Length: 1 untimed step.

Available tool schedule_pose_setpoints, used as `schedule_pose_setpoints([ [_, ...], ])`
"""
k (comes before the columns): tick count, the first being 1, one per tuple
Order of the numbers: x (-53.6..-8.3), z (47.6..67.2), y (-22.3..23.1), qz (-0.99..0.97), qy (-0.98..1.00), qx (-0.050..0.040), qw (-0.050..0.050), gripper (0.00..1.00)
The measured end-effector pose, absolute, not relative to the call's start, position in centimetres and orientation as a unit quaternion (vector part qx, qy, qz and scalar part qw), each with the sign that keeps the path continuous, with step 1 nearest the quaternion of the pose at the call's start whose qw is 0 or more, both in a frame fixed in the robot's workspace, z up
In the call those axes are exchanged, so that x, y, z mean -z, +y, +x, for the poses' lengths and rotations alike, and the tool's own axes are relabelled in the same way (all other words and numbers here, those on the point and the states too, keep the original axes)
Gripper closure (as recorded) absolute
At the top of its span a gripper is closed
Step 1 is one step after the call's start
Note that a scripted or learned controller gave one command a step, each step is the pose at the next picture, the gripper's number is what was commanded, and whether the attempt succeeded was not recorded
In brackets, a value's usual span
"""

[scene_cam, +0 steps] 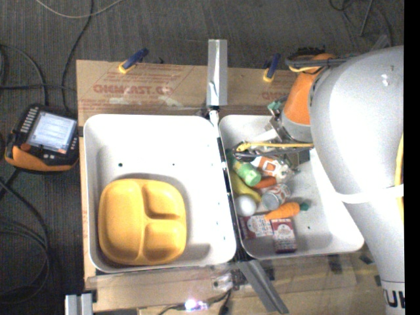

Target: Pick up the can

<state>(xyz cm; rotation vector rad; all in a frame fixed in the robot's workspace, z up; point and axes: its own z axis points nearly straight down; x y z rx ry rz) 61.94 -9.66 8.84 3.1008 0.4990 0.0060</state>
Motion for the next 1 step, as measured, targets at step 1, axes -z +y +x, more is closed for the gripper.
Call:
schedule_pose_setpoints([
  [1, -12.17, 64.36, -12.88, 0.991, 0.136, 0.0031, 0.000, 0.00],
])
